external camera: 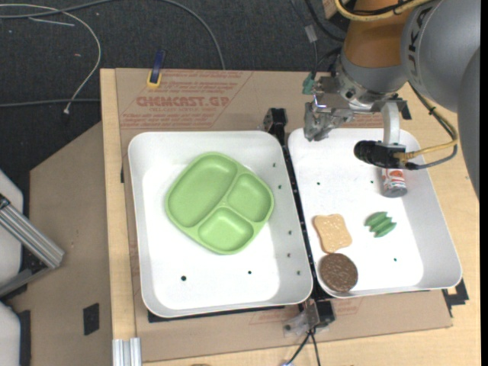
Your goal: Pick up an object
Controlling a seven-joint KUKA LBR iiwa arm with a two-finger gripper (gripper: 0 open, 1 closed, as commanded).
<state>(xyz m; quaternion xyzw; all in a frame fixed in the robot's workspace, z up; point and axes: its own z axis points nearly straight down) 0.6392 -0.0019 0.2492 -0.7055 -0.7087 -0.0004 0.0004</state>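
The grey arm with its orange band reaches in from the upper right, and its tool point(319, 124) hangs over the far left corner of the right bin point(427, 273); I cannot tell how the tool stands, and nothing shows in its grip. In that bin a small can with a red label point(394, 180) lies toward the far side, near the arm's black fitting. Nearer the front lie a green pea pod point(380, 223), a slice of toast point(332, 232) and, just in front of the toast, a round brown cookie point(338, 272) at the bin's front edge. The left bin point(152, 288) holds a light green divided plate point(219, 202), set near its middle. Both bins rest on a cardboard-covered table point(191, 90)
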